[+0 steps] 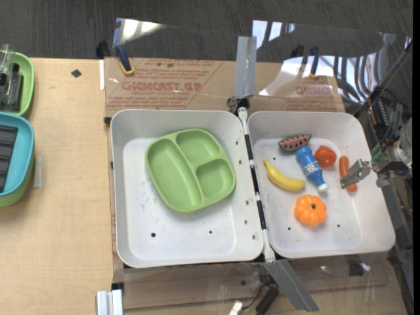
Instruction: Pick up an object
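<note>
Two white bins sit side by side on your bench, and all the loose stuff is in the right bin [374,241]. The left bin [131,241] just holds a green divided plate [190,169], lying flat and turned a bit askew.

Over on the right you've got a yellow banana [283,177] near the divider, a blue bottle [310,167] lying on its side just beside it, a watermelon slice [294,142] touching the bottle's upper end, a red tomato [325,155] right next to the bottle, and an orange pumpkin [310,210] sitting a little below the banana, apart from it. A small orange carrot [345,169] lies near the right wall.

Your gripper [357,171] is coming in from the right edge, low over that same bin, and its tip sits right at the carrot, overlapping the carrot's lower part. Honestly I can't tell how the tool is set from this angle, it's small and blurry, and I can't say whether it's actually got the carrot or is just beside it. Everything else looks untouched, resting on the bin floor.
</note>
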Robot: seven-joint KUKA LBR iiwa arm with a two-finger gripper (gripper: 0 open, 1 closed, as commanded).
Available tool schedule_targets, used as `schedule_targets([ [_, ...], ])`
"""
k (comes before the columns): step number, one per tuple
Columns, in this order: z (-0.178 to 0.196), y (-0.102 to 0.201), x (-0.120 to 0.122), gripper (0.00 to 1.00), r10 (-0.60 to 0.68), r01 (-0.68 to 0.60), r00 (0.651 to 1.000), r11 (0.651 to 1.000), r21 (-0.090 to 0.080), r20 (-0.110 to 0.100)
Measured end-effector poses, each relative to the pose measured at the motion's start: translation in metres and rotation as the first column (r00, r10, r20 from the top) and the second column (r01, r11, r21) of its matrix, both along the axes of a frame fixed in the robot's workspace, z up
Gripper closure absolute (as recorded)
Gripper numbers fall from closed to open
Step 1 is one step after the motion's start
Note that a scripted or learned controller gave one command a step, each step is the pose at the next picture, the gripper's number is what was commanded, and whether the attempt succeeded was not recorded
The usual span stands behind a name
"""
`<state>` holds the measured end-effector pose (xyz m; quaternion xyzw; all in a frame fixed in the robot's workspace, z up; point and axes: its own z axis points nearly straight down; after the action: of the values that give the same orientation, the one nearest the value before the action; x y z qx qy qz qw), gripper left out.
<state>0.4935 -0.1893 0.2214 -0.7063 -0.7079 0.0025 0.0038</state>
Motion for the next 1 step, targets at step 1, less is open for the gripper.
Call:
schedule_targets([
  [1,-0.1201,0.0494,-0.0146,0.00,-0.060,0.060,0.998,0.998,-0.001,0.003],
])
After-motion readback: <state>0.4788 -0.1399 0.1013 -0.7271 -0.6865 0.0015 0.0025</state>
